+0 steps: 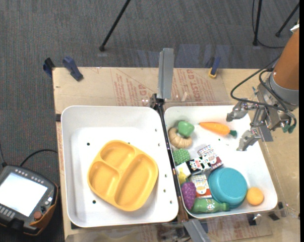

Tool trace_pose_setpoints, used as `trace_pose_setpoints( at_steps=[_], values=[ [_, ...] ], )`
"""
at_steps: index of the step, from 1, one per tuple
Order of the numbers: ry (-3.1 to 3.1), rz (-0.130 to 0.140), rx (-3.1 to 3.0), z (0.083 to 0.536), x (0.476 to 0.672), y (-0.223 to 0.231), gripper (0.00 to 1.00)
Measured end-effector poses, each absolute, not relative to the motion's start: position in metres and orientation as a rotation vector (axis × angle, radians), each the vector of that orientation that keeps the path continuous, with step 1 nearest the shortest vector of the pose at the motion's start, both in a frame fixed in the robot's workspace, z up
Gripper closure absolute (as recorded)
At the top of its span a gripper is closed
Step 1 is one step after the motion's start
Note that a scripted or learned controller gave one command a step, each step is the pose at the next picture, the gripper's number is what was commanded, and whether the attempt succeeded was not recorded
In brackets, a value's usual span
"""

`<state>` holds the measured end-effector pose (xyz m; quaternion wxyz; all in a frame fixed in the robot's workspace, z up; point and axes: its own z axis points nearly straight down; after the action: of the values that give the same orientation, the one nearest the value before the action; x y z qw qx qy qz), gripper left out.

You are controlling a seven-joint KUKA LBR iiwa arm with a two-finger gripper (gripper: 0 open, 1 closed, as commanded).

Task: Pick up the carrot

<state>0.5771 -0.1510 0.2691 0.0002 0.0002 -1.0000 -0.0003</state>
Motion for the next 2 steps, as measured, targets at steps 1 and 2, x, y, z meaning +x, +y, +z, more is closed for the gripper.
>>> trace_pose_setpoints(
  at_steps=[1, 2],
  values=[
    [-3.128, -0.007, 0.007, 0.107, 0.613, -0.155, 0.00],
    [-3.149, 0.004, 0.056, 0.096, 0.648, -0.143, 0.00]
  ],
)
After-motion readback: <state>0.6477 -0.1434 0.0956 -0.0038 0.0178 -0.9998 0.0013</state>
